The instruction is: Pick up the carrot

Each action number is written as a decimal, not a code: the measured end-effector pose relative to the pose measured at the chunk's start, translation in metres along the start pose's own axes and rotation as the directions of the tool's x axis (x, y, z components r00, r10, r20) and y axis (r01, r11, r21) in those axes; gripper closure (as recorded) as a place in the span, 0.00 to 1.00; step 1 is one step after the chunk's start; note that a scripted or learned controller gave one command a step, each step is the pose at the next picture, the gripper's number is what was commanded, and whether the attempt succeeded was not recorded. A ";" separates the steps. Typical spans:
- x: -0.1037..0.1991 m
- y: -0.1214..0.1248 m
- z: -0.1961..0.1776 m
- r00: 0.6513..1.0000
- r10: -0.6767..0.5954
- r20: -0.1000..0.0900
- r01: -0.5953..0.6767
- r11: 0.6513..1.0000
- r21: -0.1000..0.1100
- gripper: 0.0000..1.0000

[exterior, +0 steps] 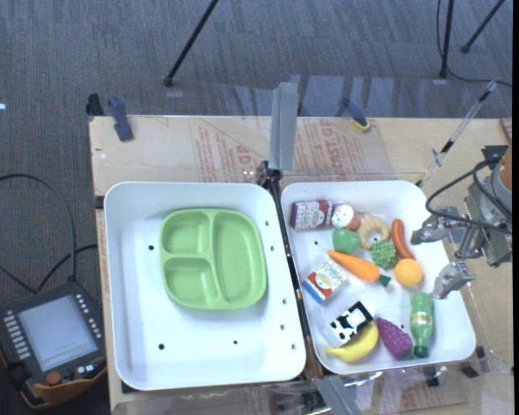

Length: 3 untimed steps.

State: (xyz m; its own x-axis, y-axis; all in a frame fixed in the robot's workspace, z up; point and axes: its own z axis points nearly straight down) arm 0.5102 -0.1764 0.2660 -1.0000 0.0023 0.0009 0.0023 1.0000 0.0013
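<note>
The carrot, orange with a green stub at its right end, lies slantwise in the middle of the right bin. It rests between a green pepper, a broccoli piece and a small snack box. My gripper hovers at the bin's right rim, well to the right of the carrot and just past an orange. Its two fingers are spread open with nothing between them.
The right bin also holds a ketchup bottle, a sausage, a green bottle, an eggplant, a banana and a cow-print carton. A green divided plate sits in the left bin.
</note>
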 end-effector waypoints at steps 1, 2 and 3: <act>-0.021 0.067 0.125 0.993 0.115 -0.012 -0.115 0.993 -0.003 0.00; -0.056 0.080 0.182 0.995 0.103 -0.006 -0.103 0.995 0.000 0.00; -0.058 0.083 0.170 0.995 0.096 0.000 -0.096 0.995 0.000 1.00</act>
State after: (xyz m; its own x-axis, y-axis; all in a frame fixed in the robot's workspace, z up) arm 0.5685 -0.0938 0.0965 -0.9952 0.0980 0.0006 0.0980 0.9952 0.0011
